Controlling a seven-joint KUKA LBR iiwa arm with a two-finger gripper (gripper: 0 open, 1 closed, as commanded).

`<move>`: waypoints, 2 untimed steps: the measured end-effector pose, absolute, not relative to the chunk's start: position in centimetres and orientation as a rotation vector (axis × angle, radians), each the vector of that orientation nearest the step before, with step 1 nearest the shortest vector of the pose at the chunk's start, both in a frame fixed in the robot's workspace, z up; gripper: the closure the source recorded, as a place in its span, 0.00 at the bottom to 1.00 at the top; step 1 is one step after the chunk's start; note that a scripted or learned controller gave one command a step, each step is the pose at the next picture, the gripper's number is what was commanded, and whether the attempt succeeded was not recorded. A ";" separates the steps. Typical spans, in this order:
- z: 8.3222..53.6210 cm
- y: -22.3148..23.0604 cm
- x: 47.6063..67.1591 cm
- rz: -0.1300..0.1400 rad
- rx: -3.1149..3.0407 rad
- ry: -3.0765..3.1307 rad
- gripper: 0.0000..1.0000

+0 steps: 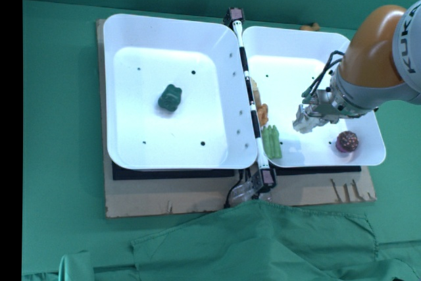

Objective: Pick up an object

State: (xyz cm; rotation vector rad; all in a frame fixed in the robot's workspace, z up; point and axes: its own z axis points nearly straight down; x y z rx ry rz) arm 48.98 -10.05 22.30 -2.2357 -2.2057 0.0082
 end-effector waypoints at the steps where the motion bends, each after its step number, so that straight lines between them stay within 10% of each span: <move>1: 28.2 -4.9 47.6 -0.008 -2.223 -2.227 1.00; 2: 35.7 -9.8 49.5 -0.011 -2.239 -2.223 1.00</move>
